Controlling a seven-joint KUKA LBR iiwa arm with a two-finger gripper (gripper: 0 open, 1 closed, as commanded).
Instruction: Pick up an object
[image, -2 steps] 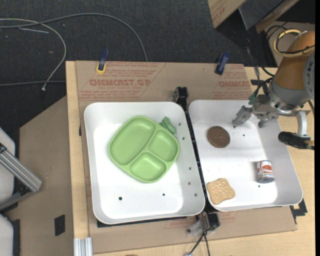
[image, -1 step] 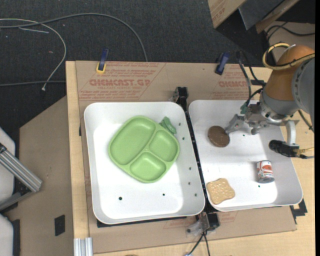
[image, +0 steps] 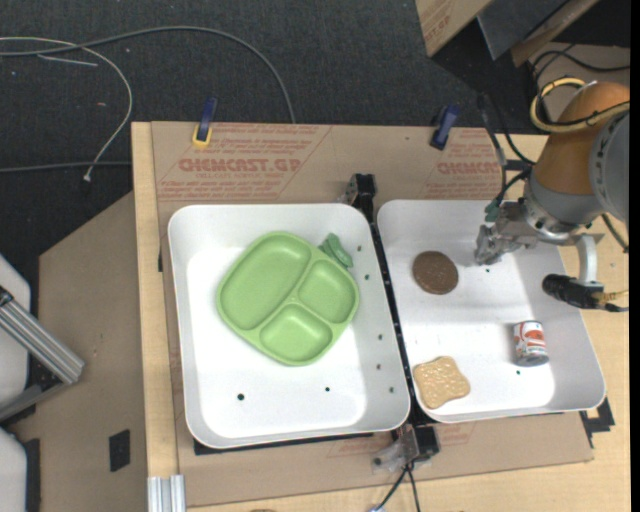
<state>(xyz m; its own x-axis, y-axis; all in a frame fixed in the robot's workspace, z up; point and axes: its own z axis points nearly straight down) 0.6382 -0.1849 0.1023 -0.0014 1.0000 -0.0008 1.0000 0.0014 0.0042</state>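
Hovering near right bin (image: 560, 395) far rim: tool (image: 487, 250), finger state unclear; brown disc (image: 435, 272) just beside.

robotics lab | clamped cardboard bench (image: 250, 160) | loose cables (image: 120, 70)

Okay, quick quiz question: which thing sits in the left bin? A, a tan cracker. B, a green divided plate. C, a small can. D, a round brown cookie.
B: the green divided plate lies in the left bin, while the can, the round brown cookie and the tan cracker all lie in the right bin.
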